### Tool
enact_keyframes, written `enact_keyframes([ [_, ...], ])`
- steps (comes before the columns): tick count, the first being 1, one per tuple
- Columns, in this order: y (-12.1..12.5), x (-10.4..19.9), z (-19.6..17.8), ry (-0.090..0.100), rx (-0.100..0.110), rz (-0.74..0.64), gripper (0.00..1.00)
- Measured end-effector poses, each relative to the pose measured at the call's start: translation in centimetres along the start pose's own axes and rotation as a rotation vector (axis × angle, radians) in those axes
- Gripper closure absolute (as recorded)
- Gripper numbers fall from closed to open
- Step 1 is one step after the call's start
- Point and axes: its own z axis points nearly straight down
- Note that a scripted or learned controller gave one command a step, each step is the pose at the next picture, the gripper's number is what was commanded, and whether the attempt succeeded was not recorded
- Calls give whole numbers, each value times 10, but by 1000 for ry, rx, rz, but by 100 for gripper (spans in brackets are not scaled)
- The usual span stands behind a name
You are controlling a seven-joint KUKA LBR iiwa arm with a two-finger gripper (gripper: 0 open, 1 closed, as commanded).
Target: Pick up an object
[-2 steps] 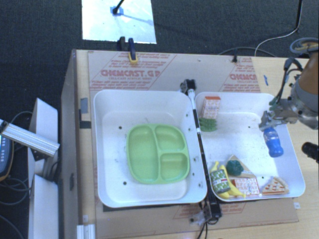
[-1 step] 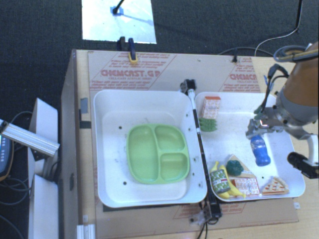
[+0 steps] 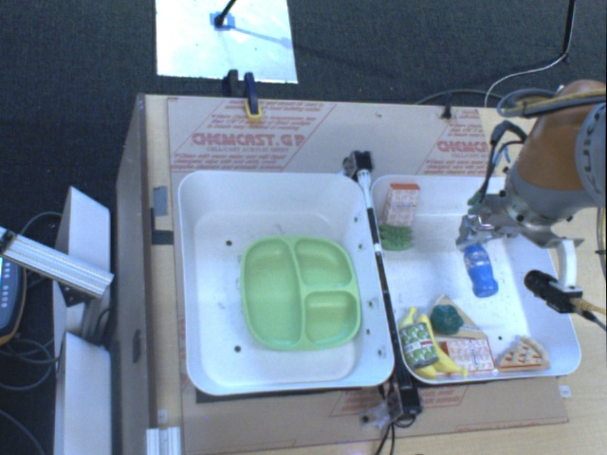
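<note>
We see the arm (image 3: 560, 150) coming in from three o'clock, its end effector (image 3: 477, 232) low over the right bin (image 3: 432, 254). A small blue bottle (image 3: 481, 270) hangs or lies just under it, cap toward the end effector — whether it is gripped or merely touched we cannot tell, nor can we tell how wide the tool stands.

The right bin is crowded along its six o'clock edge: a banana (image 3: 414, 335) at the corner by the divider, a dark green lump (image 3: 447, 318) beside it, a printed card (image 3: 467, 354) and a pizza slice (image 3: 523, 355) toward four o'clock. At the twelve o'clock end an orange carton (image 3: 401, 204) stands against the rim with a green vegetable piece (image 3: 395, 238) just below it. Between these groups the bin floor around the bottle lies bare, the most open room there.

In the left bin (image 3: 218, 207) a green divided plate (image 3: 301, 291) sits near the middle, with bare floor toward nine and twelve o'clock. The worktop (image 3: 285, 126) shows a printed sheet beyond the bins.
</note>
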Motion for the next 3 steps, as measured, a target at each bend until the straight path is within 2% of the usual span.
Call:
enact_keyframes([
  [1,-11,-27,-28,-1,-3,0,100],
  [2,-32,-34,-59,-1,-3,0,100],
  [3,-17,17,-76,1,-3,-3,100],
])
